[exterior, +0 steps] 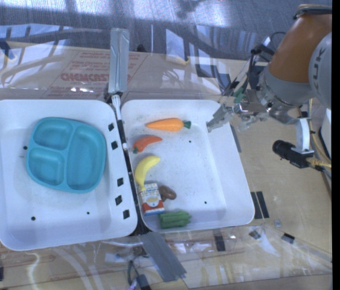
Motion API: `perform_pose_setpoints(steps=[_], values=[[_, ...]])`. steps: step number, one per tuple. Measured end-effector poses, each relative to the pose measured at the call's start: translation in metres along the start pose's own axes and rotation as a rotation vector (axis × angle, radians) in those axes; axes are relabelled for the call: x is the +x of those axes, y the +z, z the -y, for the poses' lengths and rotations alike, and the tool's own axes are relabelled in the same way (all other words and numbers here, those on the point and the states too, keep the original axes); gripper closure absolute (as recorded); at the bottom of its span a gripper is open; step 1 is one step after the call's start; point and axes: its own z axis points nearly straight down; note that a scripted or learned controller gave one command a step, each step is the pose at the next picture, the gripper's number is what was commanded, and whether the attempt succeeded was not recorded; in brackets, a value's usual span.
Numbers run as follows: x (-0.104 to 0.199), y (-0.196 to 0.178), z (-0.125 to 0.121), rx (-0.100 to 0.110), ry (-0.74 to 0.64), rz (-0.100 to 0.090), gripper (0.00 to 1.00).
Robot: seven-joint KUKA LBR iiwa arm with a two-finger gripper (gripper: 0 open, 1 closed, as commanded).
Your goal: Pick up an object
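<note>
Two white bins, toy food in the one nearer the jaws

We see the jaws (217, 123) over the right bin (227, 180)'s edge; we cannot tell their state. Just left lies a smooth tapered carrot (166, 124), lengthwise left-right, green top toward them; below-left a banana (145, 170). The far bin (6, 216) holds a teal divided plate (67, 154).

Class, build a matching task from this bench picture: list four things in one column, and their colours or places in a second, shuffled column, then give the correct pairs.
Things:
1. carrot
2. banana
3. divided plate
4. cucumber

Descriptions:
A. teal, in the left bin
B. green, at the right bin's near edge
C. orange with a green tip, near the right bin's far side
D. yellow, beside the wall between the bins

Pairs: 1-C, 2-D, 3-A, 4-B
</note>
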Motion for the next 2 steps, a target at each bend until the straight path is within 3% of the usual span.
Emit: perform_pose_setpoints(steps=[1, 2], values=[[0.121, 0.078, -0.016, 0.003, -0.110, 0.001, 0.00], [0.087, 0.132, -0.060, 0.001, -0.059, 0.001, 0.00]])
